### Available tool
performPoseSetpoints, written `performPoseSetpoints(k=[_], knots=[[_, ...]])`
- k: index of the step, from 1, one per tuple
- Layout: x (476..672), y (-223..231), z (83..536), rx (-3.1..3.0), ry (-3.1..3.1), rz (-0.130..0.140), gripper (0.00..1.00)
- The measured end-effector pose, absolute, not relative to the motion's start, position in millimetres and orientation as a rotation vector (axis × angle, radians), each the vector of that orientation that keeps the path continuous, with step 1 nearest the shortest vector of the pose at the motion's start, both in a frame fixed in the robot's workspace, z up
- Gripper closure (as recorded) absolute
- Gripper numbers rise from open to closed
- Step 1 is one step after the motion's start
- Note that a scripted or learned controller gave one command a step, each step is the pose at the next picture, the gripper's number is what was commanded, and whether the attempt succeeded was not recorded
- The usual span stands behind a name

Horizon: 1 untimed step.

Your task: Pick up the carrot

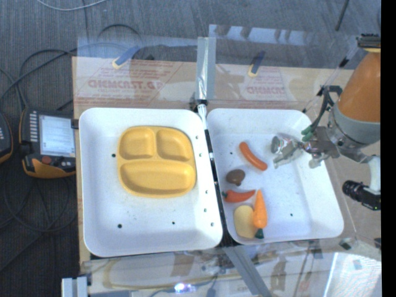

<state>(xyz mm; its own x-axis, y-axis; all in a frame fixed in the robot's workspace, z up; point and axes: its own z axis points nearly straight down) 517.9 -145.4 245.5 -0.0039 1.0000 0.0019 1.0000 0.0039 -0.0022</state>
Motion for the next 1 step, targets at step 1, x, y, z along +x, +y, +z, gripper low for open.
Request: performPoseSetpoints(k=[1], knots=[[515.6, -142.0, 90.7, -2.163, -2.296, -0.011, 0.00]])
